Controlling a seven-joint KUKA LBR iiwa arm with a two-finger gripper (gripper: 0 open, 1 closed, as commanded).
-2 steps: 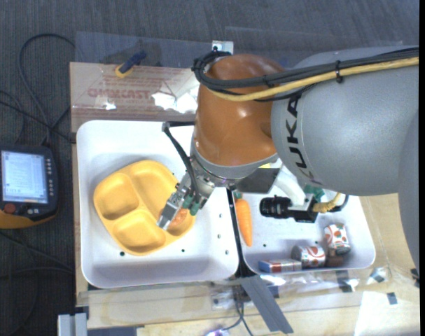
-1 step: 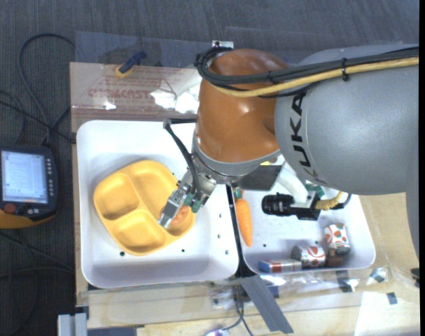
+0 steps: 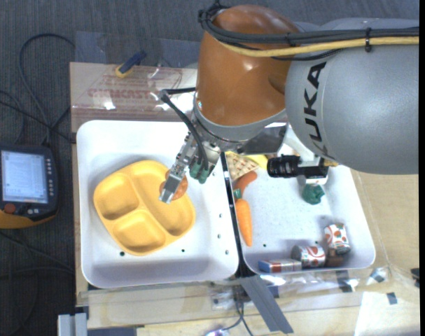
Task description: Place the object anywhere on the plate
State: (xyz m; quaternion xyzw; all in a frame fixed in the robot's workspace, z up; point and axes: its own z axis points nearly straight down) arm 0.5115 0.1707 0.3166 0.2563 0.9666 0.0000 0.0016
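Two white bins (image 3: 93, 257) are sitting side by side on the bench. I am hovering my gripper (image 3: 174, 186) over the yellow plate (image 3: 138, 219) in the left bin, fingers clenching a small orange object (image 3: 182, 185) above the plate's right rim. Releasing well means lowering slightly and opening over a compartment, not the edge.

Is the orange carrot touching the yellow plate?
Apart. The camera view shows the carrot lying in the right bin, while the yellow plate sits in the left bin, across the divider.
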